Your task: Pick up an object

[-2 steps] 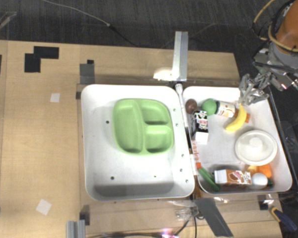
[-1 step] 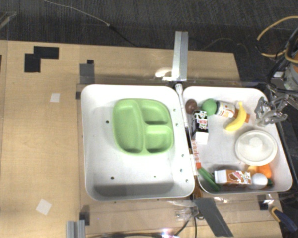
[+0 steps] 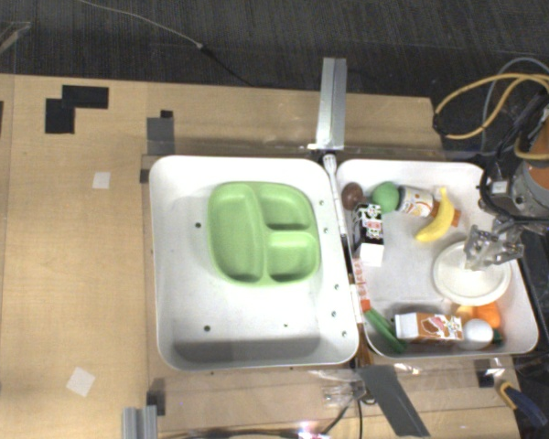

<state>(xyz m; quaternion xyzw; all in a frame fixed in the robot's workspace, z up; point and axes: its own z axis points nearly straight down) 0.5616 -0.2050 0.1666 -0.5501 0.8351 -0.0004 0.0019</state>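
Fingers (image 3: 488, 248): right side of the frame, over the upper edge of the white plate; metal tips blurred together, so apart or together cannot be told; nothing seen between them.
White plate (image 3: 469, 282): round, flat on the floor of the right bin, directly under the fingers.
Banana (image 3: 440, 218): yellow, curved, just up and left of the plate, near the fingers but apart from them.
Bottle (image 3: 415, 201): orange and white, lying on its side beside the banana, at the bin's upper middle.
Green ball (image 3: 384, 194): just left of the bottle.
Brown ball (image 3: 351, 194): upper left corner of the right bin.
Black-and-white box (image 3: 371, 223): below the two balls, near the left wall.
Carton (image 3: 427, 326): brown and white, lying along the lower wall.
White egg (image 3: 479, 332): right of the carton, with an orange piece beside it.
Right bin (image 3: 398, 166): white, shallow, right half of the desk.
Left bin (image 3: 169, 245): touching the right bin's side.
Green tray (image 3: 262, 232): three compartments, centre of the left bin.
Desk (image 3: 64, 273): pale wood.
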